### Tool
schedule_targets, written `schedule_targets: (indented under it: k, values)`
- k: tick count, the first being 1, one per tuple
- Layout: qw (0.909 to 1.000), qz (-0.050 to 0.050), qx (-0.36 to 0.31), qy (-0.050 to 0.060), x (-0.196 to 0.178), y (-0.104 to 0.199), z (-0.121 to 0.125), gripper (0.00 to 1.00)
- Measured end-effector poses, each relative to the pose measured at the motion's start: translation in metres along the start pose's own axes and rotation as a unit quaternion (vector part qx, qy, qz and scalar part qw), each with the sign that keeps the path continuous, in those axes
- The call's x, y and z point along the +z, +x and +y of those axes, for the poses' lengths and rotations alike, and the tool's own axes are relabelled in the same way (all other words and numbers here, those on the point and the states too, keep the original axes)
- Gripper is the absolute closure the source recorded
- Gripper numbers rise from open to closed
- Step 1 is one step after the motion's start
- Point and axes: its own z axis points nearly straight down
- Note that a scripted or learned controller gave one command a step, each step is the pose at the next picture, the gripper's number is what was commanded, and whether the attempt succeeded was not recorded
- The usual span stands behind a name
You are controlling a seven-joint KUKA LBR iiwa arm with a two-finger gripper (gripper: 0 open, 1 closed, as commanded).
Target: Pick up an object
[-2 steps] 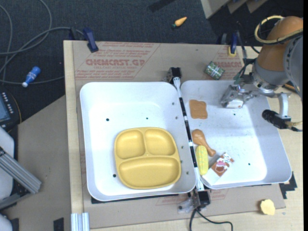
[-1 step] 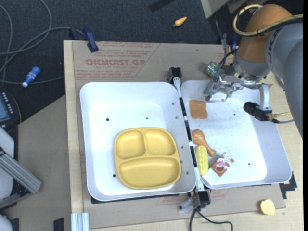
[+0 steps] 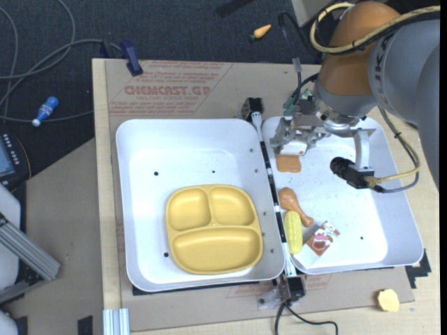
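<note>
Hand [image 3: 292, 144] is low over the top-left corner of the right bin [image 3: 391, 246], right against the divider between bins. Can't tell how far open it is, or whether it has anything; wrist hardware blocks the tips. Brown bread-like piece [image 3: 288, 163] sits just below the hand, touching or nearly so. Further down the same left wall: toy drumstick [image 3: 291, 201], then corn cob [image 3: 293, 232] upright along the wall, then a small red-and-white toy [image 3: 321, 239] just right of the corn. Left bin [image 3: 140, 152] holds a yellow divided plate [image 3: 213, 229], three compartments. On the desk [image 3: 174, 89]: yellow piece [image 3: 388, 299] at bottom right, outside the bins.
</note>
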Motion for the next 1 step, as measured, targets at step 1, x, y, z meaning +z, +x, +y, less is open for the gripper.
schedule_targets:
  k: [1]
  values:
    - [1.0000,-0.001,0.005,0.002,-0.0236,0.0085,-0.0487,1.00]
